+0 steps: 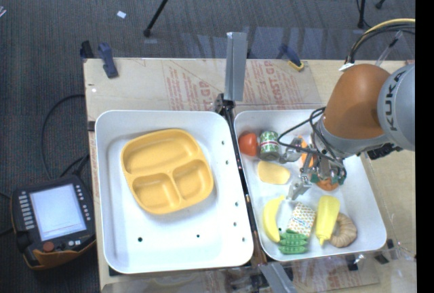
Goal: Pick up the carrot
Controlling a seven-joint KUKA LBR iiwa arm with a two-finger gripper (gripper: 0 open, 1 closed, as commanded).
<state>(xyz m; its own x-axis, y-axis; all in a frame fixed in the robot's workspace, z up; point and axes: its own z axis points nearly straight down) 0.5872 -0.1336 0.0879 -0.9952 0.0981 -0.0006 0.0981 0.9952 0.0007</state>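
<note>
The carrot (329, 182) shows as a small orange piece with a bit of green in the right bin (374, 202), toward its right side. The arm's wrist partly covers it. My gripper (301, 180) hangs over the middle of that bin, just left of the carrot and right of a pale yellow slice (273, 173). Nothing can be seen held in the gripper. The orange band of the arm (356, 105) sits above the bin's far right corner.
Around the gripper in the right bin lie a tomato (248, 144), a small can (269, 145), a banana (271, 218), a patterned box (301, 218), green peas (293, 243), a yellow vegetable (327, 217) and a bread roll (345, 230). The left bin (108, 149) holds a yellow divided plate (167, 169).
</note>
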